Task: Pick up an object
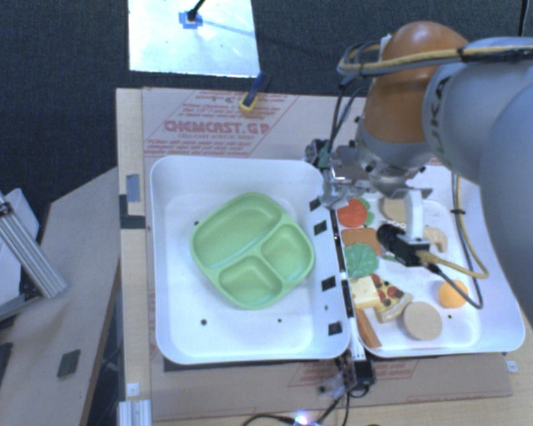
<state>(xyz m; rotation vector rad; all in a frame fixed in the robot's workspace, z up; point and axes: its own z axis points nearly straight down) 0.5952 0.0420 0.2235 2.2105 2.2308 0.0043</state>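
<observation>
Green plastic, a three-compartment plate lies alone near the middle of the left bin, tilted so its single large compartment points toward the bin's far left corner. The right bin carries the toy food. A red tomato sits close to the bin's left wall at the far end, with an orange-brown piece just in front of it and a green broccoli touching that piece's near edge. A pizza slice lies nearer still along the same wall. A round tan disc rests just beside it toward the near edge, and an orange ball sits further toward the right wall. A beige oval piece lies near the far edge, partly under the arm.

The gripper hangs over the divide between the two bins at their far end, just above the tomato. Whether it is released or clenched cannot be told. Both bins rest on a printed cardboard sheet.
</observation>
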